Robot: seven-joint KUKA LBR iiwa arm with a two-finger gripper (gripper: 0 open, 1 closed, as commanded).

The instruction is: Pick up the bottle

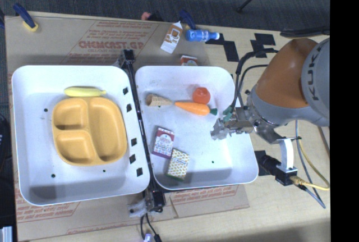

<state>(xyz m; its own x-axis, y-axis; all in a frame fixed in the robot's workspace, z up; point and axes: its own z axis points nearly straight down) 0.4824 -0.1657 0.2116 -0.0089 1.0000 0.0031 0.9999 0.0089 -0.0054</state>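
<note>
Item: bottle (200,35), blue, lying on the table near its far edge, beyond the right bin (242,168). Gripper (221,126) hovers inside that bin, well apart from it. We judge the approach not yet begun; next move calls for reaching past the bin's far rim. Jaws: blurred, state untellable.

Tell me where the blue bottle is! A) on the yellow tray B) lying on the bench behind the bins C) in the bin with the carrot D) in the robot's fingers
B: the blue bottle lies on its side on the bench, beyond the right bin.
</note>
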